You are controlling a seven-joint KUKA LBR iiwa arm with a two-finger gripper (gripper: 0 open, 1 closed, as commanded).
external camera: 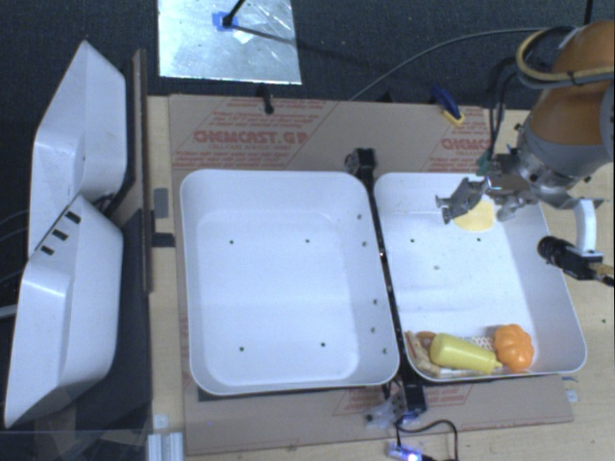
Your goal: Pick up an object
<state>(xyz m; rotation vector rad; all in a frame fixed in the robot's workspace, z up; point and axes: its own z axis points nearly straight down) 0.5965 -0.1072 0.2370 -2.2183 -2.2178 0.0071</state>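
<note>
One pale yellow object [476, 219] lies just beside our gripper [478, 197], partly hidden; we cannot tell the gripper's state.

The arm [567, 113] was grey with an orange band, black cables looping beside it, ending in a metal gripper [478, 200].

Single fixed camera, mounted above the bench [240, 123] and looking down at a slant. Both bins, left [279, 277] and right [452, 286], fall wholly within the frame, side by side, seen from moderate height. The arm [567, 113] enters from the right edge; dark floor [384, 17] borders the top.
</note>
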